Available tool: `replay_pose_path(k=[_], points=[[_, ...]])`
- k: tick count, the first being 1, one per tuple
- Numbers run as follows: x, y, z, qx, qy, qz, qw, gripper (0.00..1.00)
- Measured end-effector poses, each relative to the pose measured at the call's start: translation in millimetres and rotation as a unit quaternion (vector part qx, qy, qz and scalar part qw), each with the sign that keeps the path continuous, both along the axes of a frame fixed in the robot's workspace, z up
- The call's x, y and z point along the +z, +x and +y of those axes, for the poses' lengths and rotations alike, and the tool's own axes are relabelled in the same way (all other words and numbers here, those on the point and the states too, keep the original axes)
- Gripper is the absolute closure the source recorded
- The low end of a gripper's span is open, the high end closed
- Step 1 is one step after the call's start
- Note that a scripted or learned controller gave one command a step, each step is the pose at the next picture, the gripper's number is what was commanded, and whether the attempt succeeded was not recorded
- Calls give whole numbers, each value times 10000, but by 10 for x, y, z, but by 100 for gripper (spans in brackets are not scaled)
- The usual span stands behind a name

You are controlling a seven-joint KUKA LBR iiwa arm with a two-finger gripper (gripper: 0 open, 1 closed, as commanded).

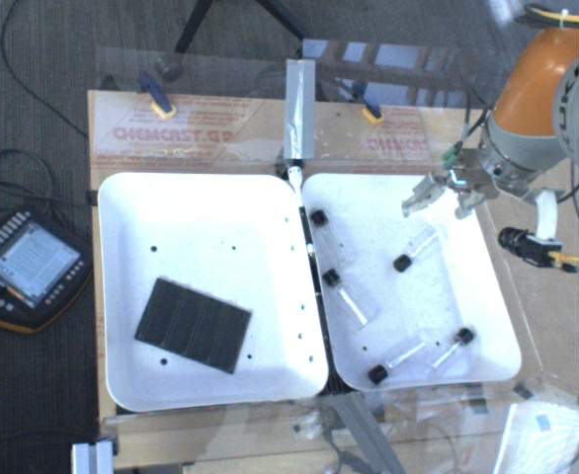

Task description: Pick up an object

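The gripper (446,197) is seen over the upper right part of the right bin (497,309), its two fingers spread apart with nothing between them. A clear vial (414,249) with a black cap lies just below it on the bin floor, apart from the fingers. More vials are scattered lower in the same bin (349,296) (396,360) (451,349). A dark slab (193,325) lies in the left bin (112,265), well apart.
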State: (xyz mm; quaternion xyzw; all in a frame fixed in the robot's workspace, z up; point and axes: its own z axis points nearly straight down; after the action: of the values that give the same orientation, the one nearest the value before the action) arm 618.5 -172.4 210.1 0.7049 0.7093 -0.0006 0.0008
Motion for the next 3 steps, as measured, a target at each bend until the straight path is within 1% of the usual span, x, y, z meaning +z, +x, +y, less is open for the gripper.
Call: replay_pose_path(k=[1, 2, 3], points=[[87, 0, 0, 3, -13, 12, 10000, 100], [86, -1, -1, 2, -16, 13, 10000, 0], [-562, -70, -414, 757, 0, 12, 9971, 0]])
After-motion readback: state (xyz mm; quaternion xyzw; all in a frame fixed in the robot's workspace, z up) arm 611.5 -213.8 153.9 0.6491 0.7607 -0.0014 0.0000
